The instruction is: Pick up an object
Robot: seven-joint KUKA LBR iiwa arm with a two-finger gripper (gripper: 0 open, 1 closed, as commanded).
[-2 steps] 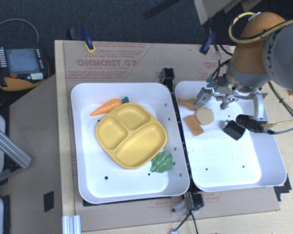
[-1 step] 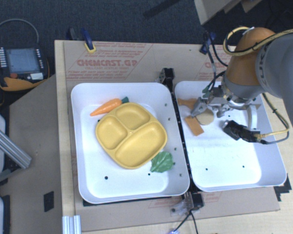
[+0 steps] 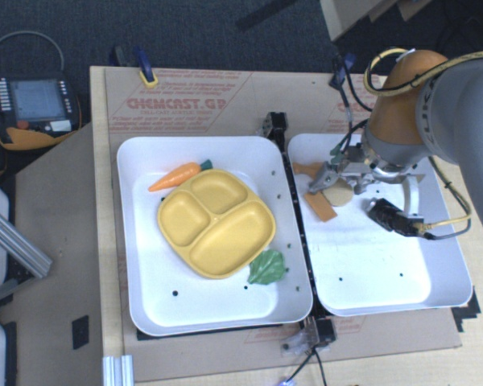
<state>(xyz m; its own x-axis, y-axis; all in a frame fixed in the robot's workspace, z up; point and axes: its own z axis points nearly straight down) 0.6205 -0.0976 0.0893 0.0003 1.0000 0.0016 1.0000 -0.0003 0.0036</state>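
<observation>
Camera view: our gripper (image 3: 332, 177) hangs low in the right bin (image 3: 386, 284), above the tan pieces (image 3: 323, 206). Nothing looks lifted yet; the grasp is left.

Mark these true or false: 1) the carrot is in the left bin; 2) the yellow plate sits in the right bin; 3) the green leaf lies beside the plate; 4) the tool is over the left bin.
1) True: the carrot lies in the left bin.
2) False: the yellow plate is in the left bin.
3) True: the green leaf touches the plate's lower right edge.
4) False: the tool is over the right bin, near some tan pieces.
</observation>
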